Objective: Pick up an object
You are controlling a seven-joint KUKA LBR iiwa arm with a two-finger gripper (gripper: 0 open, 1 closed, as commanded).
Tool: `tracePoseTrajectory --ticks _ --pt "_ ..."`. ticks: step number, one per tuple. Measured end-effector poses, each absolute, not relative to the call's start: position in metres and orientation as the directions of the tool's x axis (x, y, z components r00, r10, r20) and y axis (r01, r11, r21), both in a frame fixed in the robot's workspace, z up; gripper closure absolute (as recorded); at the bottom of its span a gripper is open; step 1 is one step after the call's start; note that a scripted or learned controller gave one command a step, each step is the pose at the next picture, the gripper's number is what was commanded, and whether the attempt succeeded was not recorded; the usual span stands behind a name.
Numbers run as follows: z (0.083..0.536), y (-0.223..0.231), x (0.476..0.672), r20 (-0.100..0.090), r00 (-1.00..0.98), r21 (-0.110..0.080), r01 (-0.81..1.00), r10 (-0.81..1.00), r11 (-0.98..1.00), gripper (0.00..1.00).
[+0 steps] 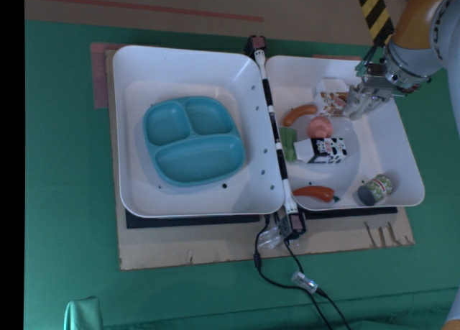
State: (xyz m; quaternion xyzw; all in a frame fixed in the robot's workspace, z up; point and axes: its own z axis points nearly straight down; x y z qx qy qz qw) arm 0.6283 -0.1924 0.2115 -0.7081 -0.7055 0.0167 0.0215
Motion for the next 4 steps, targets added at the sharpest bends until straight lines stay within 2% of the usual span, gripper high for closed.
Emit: tracePoseTrajectory --ticks 1,2,3,4 --pt "0.207 -0.195 0.63 -0.006 0.005 -0.036 0.999 1.0 -0.005 0.0" --pt "0.192 -0.189 0.639 -0.006 0.003 0.004 1.0 1.0 -0.003 0.0" --pt "0.203 -0.19 0.641 -0.01 0.006 0.007 1.0 1.0 -0.006 1.0" --pt "0.227 -0.188 0.653 -0.004 0.003 0.005 1.0 1.0 -0.003 1.0"
